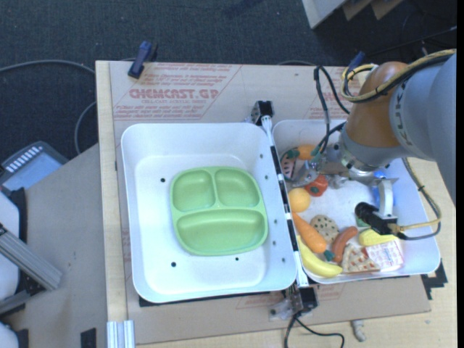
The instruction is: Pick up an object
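Toy food crowds the right bin under the arm.
Gripper sits at a red piece's twelve o'clock; jaw opening: cannot tell. Open floor rings the green tray.

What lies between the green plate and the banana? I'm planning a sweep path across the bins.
In the camera view, between the green plate and the banana lie bare left bin floor and the two bins' adjoining rims with their black clips.

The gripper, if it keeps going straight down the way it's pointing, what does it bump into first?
Probably the small red toy right beneath the gripper in the right bin. Depth is hard to judge from above, so it might touch the bin floor beside it instead.
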